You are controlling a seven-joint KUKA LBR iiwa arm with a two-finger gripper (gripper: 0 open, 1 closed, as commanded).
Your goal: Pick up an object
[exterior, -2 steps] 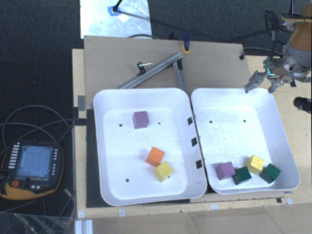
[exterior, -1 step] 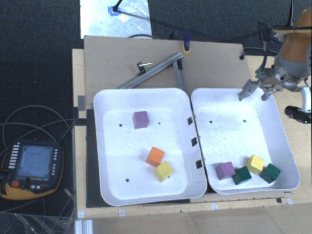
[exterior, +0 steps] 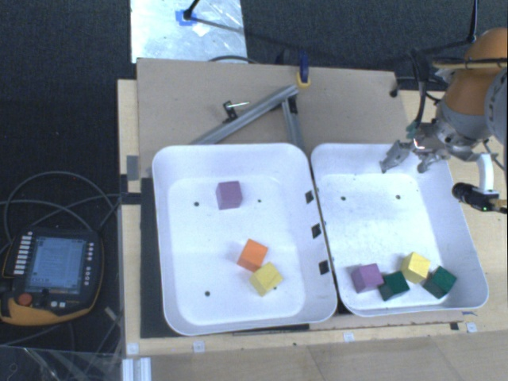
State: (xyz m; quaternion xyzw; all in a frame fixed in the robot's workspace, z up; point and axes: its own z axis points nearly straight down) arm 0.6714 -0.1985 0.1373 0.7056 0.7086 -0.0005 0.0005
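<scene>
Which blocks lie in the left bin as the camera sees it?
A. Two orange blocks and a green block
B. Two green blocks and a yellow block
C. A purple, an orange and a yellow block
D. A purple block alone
C: the left bin holds a purple block toward its far side, and an orange block with a yellow block right beside it nearer the camera; both green blocks lie in the right bin.
</scene>
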